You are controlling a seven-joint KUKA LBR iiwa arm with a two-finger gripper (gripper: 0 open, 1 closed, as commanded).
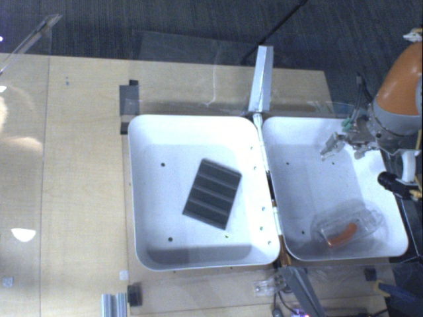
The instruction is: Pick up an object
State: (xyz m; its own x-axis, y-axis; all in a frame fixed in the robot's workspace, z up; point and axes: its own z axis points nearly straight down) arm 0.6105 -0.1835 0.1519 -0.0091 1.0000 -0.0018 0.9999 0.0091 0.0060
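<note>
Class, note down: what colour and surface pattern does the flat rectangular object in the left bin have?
Dark grey ridged pad, with parallel ridges across it; camera view.

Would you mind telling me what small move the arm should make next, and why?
Probably lower toward the clear orange-tipped object in the right bin. The gripper hovers over that bin's far side with nothing visibly held, and that object lies nearest, at the near edge.

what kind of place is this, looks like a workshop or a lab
Most likely a robot lab test bench: two white bins, left and right, on a wooden bench, and a grey and orange robot arm reaching in.
</note>
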